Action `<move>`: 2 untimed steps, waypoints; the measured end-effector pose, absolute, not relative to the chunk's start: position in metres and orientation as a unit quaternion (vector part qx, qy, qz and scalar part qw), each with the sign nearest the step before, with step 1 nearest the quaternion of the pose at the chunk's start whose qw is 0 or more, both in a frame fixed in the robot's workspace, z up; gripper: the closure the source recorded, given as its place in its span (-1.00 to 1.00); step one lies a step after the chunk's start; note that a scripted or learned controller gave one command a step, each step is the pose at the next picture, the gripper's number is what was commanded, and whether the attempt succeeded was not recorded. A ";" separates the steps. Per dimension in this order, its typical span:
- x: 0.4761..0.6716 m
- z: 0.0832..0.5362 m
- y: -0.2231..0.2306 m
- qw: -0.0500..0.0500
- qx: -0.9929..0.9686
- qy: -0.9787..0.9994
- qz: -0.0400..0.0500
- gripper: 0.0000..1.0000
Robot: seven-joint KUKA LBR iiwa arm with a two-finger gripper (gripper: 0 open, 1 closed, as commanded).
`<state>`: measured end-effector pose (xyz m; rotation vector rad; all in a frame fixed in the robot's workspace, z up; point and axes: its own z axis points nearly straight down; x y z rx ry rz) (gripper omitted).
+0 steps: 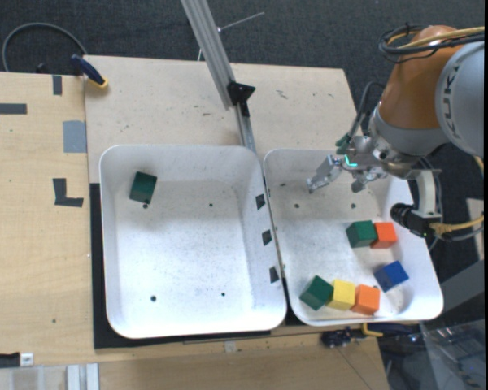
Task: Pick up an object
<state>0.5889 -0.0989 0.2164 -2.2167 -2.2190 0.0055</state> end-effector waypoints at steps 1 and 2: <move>0.590 0.219 -0.099 0.001 -0.706 -0.708 0.000 -1.00; 0.598 0.164 -0.103 0.002 -0.707 -0.707 0.002 -1.00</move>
